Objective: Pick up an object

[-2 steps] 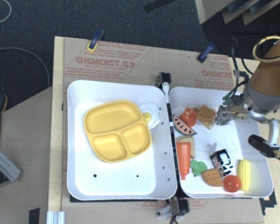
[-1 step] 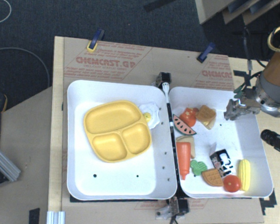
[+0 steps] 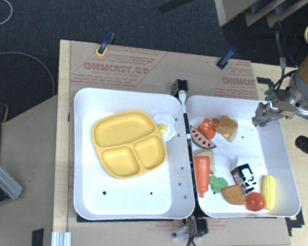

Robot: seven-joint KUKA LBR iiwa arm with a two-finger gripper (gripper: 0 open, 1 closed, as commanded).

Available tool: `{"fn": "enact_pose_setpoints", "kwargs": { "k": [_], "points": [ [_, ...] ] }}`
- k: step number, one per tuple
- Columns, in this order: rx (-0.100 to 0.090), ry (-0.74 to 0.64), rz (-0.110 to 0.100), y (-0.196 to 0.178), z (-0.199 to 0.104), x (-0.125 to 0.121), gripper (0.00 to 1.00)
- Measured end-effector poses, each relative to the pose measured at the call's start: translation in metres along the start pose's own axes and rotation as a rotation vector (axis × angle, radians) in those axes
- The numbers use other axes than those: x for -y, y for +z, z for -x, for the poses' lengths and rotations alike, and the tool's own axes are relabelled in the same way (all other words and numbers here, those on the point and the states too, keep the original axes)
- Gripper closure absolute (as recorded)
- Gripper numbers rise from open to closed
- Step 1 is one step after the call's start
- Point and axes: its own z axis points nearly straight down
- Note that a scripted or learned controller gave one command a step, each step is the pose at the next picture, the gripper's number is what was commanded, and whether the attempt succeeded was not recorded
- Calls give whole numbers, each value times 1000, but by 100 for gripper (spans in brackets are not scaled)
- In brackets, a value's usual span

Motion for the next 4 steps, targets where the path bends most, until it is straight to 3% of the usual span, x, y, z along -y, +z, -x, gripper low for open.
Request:
{"fn": "enact_pose_setpoints", "kwargs": {
  "k": [1,4],
  "points": [
    [-5,-6,-7,-1,-54,3,100],
    [-5,-5,-9,-10,-185,55,100]
  ]
}}
